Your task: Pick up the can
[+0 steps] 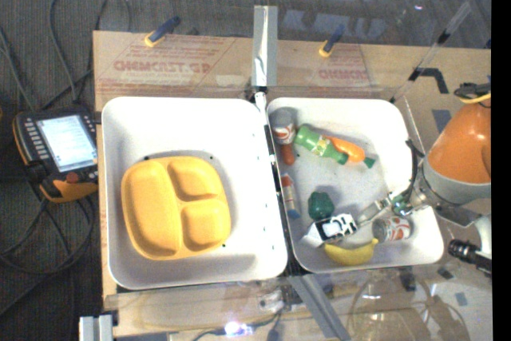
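Left bin [112,172] held a yellow divided tray [176,205], right bin [415,251] held a can [394,228] near its right edge, banana [351,253], green bottle [319,144], end effector [397,204] grip state unclear.

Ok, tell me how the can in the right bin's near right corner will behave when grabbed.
The can seems to lie on its side, so a nudge would probably roll it. It looks small, likely light. Its rounded wall may slip. The banana and bin wall sit close, crowding approach.
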